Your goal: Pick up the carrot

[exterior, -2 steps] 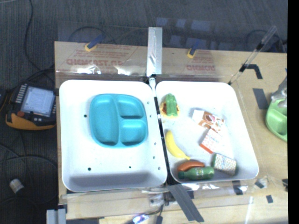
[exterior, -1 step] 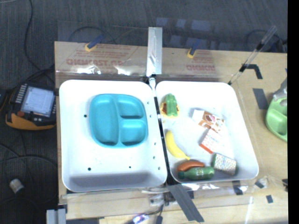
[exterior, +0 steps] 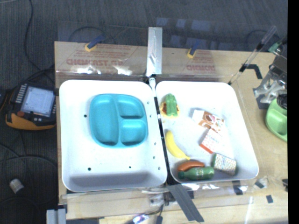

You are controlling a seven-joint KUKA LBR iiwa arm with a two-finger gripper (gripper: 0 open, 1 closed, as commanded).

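Down near the front edge of the right bin (exterior: 243, 125) lies the carrot (exterior: 189, 164), a short orange-red piece with a smooth, slightly glossy skin and rounded ends. Its long axis runs close to left-right across the view, the right end sitting a little lower than the left. Which end is the tip cannot be told at this size.

Just in front of the carrot, touching or nearly touching along its length, lies a dark green cucumber (exterior: 197, 173) on much the same line. A yellow banana (exterior: 174, 145) curves from the bin's left wall down toward the carrot's left end. To the carrot's right a small patterned box (exterior: 224, 164) rests tilted. Farther back are two white cartons with orange print (exterior: 211, 130), and by the left wall a green and yellow toy vegetable (exterior: 169, 105).

The left bin (exterior: 74, 162) holds a blue divided plate (exterior: 118, 119).

The gripper (exterior: 270, 88) is at the bench's right side, outside the bins and well apart from the carrot; whether it is spread or pressed together cannot be told.
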